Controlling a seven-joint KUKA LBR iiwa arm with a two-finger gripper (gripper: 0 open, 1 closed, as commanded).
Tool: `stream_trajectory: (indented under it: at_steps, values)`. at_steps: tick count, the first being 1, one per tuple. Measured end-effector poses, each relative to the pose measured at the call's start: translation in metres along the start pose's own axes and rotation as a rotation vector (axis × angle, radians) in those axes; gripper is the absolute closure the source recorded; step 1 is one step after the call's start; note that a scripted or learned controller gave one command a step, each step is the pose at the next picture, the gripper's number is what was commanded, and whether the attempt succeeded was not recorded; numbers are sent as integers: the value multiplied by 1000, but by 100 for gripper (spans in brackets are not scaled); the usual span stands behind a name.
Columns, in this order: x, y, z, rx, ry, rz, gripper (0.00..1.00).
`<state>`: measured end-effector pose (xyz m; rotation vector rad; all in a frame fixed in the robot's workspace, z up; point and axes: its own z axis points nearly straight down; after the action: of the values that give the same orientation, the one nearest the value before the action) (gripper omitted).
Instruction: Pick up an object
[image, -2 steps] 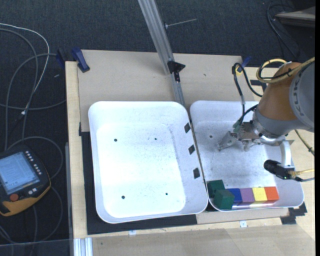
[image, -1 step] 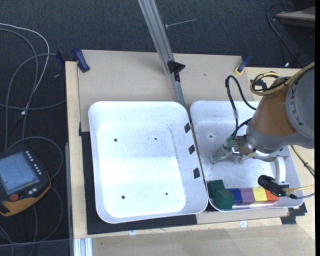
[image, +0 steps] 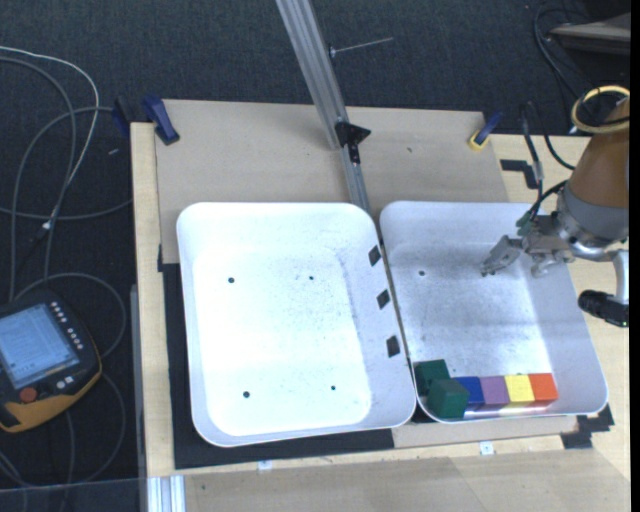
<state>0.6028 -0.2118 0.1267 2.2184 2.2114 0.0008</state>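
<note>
Gripper is over the right bin, upper part, close to its right wall. Two fingers visible, spread apart with a clear gap, nothing between them: open and carrying nothing. Fingertips point toward view-left and slightly down. Can't tell whether they touch the bin floor or hover above it. Orange band of the arm sits up and right of the gripper, at the frame edge.

Objects are all well apart from the gripper, below it in the view, packed along the right bin's near wall:
- row of coloured blocks: blue, purple, yellow, orange from left to right, touching each other. Long axis of the row runs left-right along the near wall, roughly parallel to it, orange end toward the right corner.
- dark green block at the left end of the row, in the near-left corner of the bin.
- green rounded piece just in front of the dark green block, touching or overlapping the blue end; exact contact hard to tell.

Row lies below and slightly left of the fingertips, its orange end nearly straight below the gripper body.

Left bin is left of the gripper, beyond the divider clips. Teach pendant sits far left on the floor.
</note>
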Motion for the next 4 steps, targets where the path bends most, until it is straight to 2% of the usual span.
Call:
stream_trajectory:
  at_steps: [1, 2, 3, 4]
  values:
    - [51, -39, 28, 14, 11, -6, 0]
    - [48, -38, 27, 8, 7, -4, 0]
    - [48, -37, 16, 5, 8, -4, 100]
    - [57, -22, -51, -2, 4, -6, 100]
